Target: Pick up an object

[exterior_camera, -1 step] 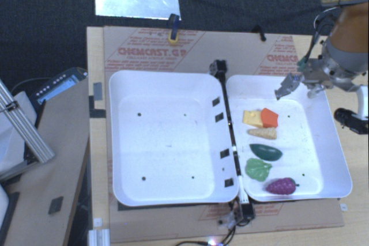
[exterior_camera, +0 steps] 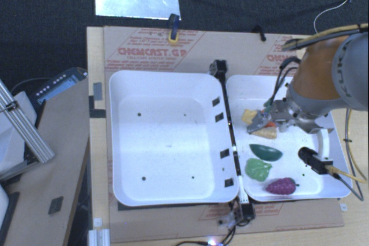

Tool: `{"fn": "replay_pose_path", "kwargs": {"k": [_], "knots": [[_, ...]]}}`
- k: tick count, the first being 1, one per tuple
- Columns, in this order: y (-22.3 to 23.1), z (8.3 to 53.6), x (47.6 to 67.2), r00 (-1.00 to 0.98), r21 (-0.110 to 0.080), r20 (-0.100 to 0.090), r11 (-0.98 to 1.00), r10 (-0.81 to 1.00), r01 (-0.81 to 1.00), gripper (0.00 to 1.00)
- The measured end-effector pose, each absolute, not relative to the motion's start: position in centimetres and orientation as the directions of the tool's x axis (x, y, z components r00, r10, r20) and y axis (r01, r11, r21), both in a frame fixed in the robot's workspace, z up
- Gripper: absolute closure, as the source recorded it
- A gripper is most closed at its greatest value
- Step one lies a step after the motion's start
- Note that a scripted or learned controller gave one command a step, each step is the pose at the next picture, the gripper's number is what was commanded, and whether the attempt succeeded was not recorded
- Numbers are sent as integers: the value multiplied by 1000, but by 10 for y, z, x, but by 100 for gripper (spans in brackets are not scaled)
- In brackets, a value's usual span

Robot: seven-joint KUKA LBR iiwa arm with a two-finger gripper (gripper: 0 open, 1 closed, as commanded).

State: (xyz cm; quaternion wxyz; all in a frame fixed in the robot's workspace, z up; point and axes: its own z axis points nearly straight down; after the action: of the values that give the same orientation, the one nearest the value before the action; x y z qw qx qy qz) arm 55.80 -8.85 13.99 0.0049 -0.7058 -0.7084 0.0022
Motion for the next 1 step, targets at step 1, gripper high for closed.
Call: {"fn": "replay_pose_path", "kwargs": {"k": [1], "knots": [[-118,81,520,3,-5,0,-3,1000,1000,0]]}}
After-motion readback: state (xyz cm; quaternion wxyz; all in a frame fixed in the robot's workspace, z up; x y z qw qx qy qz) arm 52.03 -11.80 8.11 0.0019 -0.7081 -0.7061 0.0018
